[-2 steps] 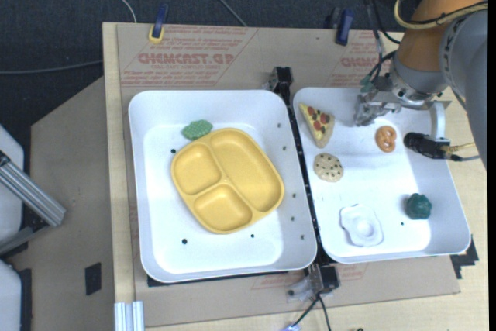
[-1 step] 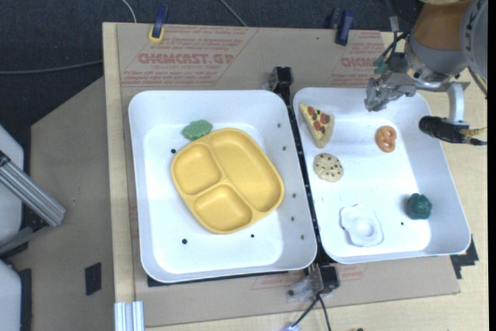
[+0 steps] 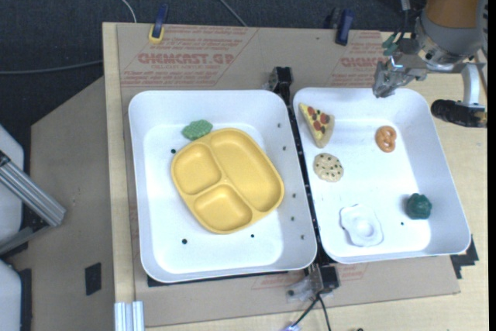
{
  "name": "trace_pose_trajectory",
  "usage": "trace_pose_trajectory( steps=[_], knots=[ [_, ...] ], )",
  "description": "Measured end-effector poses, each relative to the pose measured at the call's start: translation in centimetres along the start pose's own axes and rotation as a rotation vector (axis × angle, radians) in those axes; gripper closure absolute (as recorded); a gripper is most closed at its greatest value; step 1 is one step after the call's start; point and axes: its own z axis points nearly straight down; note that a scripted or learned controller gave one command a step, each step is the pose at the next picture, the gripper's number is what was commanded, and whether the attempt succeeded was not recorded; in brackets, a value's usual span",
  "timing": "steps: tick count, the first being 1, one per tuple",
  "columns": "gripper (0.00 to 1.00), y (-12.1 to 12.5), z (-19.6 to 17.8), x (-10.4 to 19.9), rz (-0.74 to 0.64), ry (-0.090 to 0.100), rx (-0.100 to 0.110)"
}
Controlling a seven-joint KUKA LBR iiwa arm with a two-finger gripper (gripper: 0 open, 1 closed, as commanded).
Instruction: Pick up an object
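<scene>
A: Dark carpet (image 3: 62,19) with loose cables all round, cardboard-topped bench (image 3: 232,50) in the middle, two blue clamps at its far edge. What's on it?

B: Two white bins side by side. Left bin (image 3: 147,229) holds a yellow divided tray (image 3: 226,180), tilted a bit on the diagonal, three compartments. Green leafy piece (image 3: 198,129) touching the tray's far-left corner.

A: Right bin?

B: Right bin (image 3: 442,167) has five small things, all apart from each other. Pizza slice (image 3: 317,122) near the far-left corner, cookie (image 3: 328,167) just below it, pretzel (image 3: 385,138) toward the middle-right, fried egg (image 3: 362,225) near the front, dark green lump (image 3: 418,205) by the right wall — could be broccoli, too small to tell.

A: Arm?

B: Comes in from the top right, orange band visible. Gripper (image 3: 385,83) sits over the far rim of the right bin, pointing down.

A: Fingers — spread or pressed together?

B: Can't tell, too small and dark at this angle. Nothing visible between them. Pretzel is the nearest item, still well apart from the gripper, lying flat on the bin floor.
</scene>
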Motion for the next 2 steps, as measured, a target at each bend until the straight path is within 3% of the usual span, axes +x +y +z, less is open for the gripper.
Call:
trace_pose_trajectory(
  steps=[1, 2],
  knots=[
    [1.0, -0.3, -6.1, 0.5, 0.0, 0.0, 0.001],
    [1.0, -1.5, -4.4, 5.2, -0.001, 0.003, 0.01]
  ],
)
